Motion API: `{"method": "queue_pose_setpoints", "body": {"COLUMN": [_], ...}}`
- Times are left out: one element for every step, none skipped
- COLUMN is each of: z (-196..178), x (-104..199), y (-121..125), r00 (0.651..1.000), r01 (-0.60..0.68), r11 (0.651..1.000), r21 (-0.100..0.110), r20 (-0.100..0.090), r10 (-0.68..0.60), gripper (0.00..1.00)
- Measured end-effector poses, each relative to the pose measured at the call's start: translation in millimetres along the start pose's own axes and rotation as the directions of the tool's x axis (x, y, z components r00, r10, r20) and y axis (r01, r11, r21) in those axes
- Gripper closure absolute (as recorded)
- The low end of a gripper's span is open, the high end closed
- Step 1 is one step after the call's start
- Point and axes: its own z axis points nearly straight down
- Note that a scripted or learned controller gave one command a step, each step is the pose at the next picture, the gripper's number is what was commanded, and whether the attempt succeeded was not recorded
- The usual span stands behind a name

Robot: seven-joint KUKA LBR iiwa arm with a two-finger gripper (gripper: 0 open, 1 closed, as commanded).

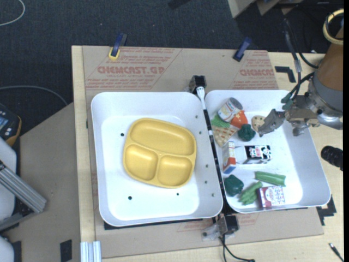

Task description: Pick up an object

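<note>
In the camera view, two white bins are seen side by side on a bench. The left bin (pixel 103 162) is occupied by a yellow divided plate (pixel 159 152), lying flat near its middle. The right bin (pixel 313 168) is scattered with small things: a can (pixel 229 109) near the top left, a black-and-white carton (pixel 257 153) near the middle, a green bean (pixel 270 177) below it, and a dark red packet (pixel 271 196) at the lower edge. The gripper (pixel 268 124) is held over the upper part of the right bin, just above the carton and apart from it. Whether its fingers are released or clenched cannot be told; nothing is seen between them.
</note>
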Motion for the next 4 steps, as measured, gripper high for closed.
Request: {"method": "queue_pose_setpoints", "body": {"z": [-5, 38, 82, 143], "x": [0, -1, 3, 6], "y": [2, 1, 5, 12], "r00": [1.000, 1.000, 1.000, 1.000], "r01": [0.002, 0.001, 0.002, 0.002], "r11": [1.000, 1.000, 1.000, 1.000], "r21": [-0.010, -0.005, -0.004, -0.003], "r20": [0.001, 0.000, 0.000, -0.001], "r10": [-0.002, -0.001, -0.002, -0.002], "gripper": [0.00, 0.00, 0.00, 0.00]}}
